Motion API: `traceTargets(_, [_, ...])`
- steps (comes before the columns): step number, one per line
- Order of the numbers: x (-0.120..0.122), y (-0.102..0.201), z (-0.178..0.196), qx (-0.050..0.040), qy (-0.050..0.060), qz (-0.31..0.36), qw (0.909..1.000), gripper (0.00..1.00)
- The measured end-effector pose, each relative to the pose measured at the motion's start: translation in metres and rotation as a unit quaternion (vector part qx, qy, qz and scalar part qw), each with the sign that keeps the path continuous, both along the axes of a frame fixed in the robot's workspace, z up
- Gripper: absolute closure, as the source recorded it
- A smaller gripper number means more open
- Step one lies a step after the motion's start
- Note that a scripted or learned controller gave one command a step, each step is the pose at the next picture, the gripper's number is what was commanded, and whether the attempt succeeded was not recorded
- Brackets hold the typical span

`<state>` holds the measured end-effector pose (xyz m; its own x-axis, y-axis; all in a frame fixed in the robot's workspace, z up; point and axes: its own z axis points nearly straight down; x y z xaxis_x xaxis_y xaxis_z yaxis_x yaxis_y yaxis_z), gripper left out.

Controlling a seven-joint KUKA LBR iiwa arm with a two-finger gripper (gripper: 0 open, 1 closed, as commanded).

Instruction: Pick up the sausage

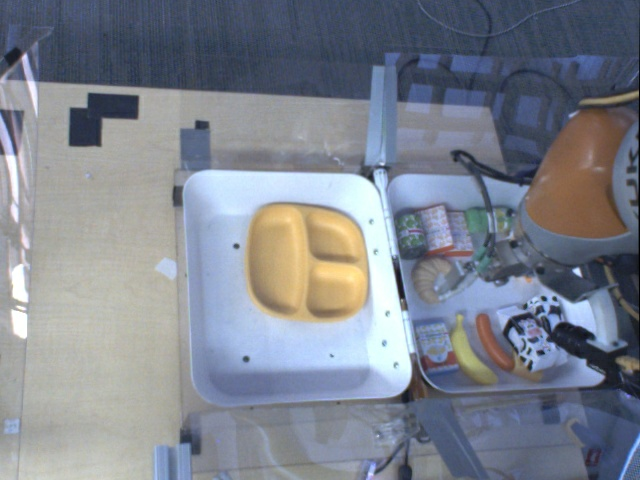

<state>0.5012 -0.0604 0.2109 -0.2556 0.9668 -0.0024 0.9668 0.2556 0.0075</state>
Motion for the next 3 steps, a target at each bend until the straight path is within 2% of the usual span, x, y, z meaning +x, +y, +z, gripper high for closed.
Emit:
traceTargets(1, [-0.008,-0.036,-0.113,0.0003,-0.006,-0.066,0.9978,0.0])
traceTargets(2, [-0.011,-0.101,-0.121,0.0004,-0.001,-0.078,0.9969,0.0])
traceTargets(3, [-0.01,-0.145,-0.122,-0.0009,-0.003,-0.02,0.9998,0.0])
